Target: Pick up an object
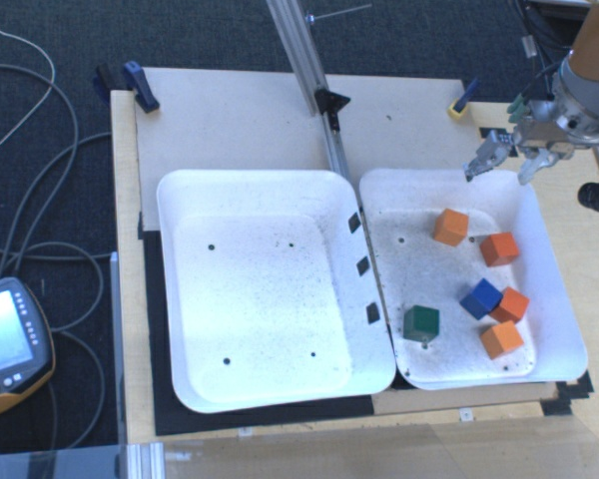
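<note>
My gripper (500,172) hangs over the far edge of the right bin (554,297), fingers spread open with nothing between them. Below it in that bin lie several blocks. An orange block (451,227) is nearest, with a red-orange block (498,248) just to its right. Further toward the front sit a blue block (480,298), another red-orange block (512,304) touching it, and an orange block (501,338). A dark green block (421,322) rests near the bin's left wall.
The left bin (180,218) stands beside the right one, with black clips (363,265) along the shared divide. A slanted metal rail (298,48) crosses the board behind the bins. A teach pendant (8,347) and cables lie on the floor at left.
</note>
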{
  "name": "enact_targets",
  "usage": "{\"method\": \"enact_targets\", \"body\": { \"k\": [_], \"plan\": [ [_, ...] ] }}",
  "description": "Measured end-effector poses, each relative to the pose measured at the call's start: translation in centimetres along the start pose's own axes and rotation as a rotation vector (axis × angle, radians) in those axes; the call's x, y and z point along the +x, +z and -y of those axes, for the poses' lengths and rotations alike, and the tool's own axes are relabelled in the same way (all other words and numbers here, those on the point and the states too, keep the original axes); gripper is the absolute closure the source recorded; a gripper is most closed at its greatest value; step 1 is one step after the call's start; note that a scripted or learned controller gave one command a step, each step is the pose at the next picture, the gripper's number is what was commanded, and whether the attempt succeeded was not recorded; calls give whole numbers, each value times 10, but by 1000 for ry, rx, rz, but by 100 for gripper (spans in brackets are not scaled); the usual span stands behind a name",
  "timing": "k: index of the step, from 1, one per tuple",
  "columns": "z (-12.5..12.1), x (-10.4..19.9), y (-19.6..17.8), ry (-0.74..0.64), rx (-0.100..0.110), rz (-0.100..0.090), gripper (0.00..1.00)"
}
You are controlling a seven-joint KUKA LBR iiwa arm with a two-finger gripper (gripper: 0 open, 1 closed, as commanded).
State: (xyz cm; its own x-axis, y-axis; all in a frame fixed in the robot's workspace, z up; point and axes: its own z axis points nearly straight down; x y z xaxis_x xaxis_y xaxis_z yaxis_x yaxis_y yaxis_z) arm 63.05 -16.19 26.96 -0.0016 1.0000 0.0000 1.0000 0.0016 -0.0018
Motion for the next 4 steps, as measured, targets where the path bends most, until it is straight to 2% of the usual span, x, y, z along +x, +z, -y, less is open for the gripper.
{"method": "enact_targets", "body": {
  "k": [1,2,3,4],
  "plan": [
    [-2,-13,95,2,7,-2,0],
    [-15,-9,175,0,7,-3,0],
    [16,-13,170,2,2,-1,0],
    [-31,-47,169,1,-7,2,0]
  ]
}}
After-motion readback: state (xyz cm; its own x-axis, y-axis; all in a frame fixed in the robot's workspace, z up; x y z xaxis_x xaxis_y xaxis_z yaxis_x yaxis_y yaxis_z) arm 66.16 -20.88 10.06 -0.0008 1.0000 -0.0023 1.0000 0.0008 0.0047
